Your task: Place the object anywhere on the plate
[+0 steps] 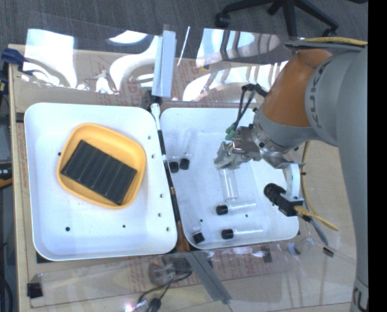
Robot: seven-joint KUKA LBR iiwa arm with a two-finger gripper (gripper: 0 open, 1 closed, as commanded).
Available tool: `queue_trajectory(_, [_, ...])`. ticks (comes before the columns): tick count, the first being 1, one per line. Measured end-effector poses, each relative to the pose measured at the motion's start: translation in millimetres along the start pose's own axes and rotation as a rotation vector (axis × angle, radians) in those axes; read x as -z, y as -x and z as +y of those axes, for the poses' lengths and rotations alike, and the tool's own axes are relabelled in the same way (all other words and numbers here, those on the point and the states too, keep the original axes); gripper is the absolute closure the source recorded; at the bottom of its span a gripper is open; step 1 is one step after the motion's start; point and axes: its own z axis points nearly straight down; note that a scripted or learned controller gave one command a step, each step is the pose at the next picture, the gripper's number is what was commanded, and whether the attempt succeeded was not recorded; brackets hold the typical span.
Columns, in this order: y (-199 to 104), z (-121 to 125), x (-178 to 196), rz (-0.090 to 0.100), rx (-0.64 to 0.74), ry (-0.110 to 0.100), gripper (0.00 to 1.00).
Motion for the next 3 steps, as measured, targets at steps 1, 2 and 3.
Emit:
queue_trajectory(1, [-81, 2, -13, 0.0, 0.15, -0.002, 1.0])
queue_trajectory(2, [-139, -8, -14, -0.001, 0.242, -0.004, 1.0])
queue_trajectory(3, [-138, -8, -14, -0.001, 0.241, -0.004, 0.0])
